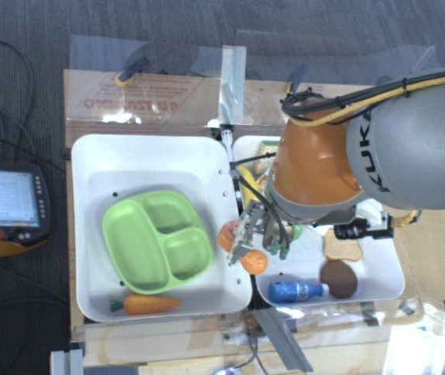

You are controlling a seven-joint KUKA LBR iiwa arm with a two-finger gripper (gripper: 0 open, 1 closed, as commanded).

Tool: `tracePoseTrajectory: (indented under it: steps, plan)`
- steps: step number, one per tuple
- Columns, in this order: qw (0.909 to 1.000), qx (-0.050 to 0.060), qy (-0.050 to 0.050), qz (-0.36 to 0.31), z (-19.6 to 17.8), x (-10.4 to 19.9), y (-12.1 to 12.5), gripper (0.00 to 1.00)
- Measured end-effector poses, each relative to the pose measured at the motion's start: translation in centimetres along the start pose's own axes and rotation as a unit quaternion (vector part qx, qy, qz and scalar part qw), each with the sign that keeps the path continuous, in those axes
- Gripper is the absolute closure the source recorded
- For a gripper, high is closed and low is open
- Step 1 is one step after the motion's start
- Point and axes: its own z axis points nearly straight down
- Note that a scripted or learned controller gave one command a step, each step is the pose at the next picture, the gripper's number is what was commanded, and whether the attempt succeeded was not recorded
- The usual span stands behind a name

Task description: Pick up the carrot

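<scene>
1. The carrot (146,305) lay flat along the near wall of the left bin (90,209), its green stalk end toward the left and its orange tip toward the right.
2. It sat just beside the near edge of the green tray (156,241), a three-part dish that was tilted a little in the middle of that bin.
3. Nothing of mine touched the carrot; it was well apart from my hand.
4. My gripper (255,244) hung over the divide between the two bins, up and to the right of the carrot, pointing down.
5. I could not tell how wide my fingers stood; the metal parts blurred together there.
6. Two orange, rounded things sat right at my fingertips, one (227,235) on the left side and one (254,262) just below; whether I gripped either, I could not tell.
7. In the right bin (386,287) a blue bottle (294,291) lay on its side near the front wall.
8. A brown round thing (338,277) sat just right of the bottle, and a slice of bread (342,248) lay just behind it.
9. My orange-banded wrist covered much of that bin's far side.
</scene>
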Motion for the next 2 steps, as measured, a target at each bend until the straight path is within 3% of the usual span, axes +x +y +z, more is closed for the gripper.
tracePoseTrajectory:
  steps: [1, 2]
  plan:
    - [1.0, -0.001, -0.001, 0.0, -0.9, -0.1, 0.1, 1.0]
    - [0.9997, 0.004, 0.007, -0.024, 0.5, 1.7, 2.6, 1.0]
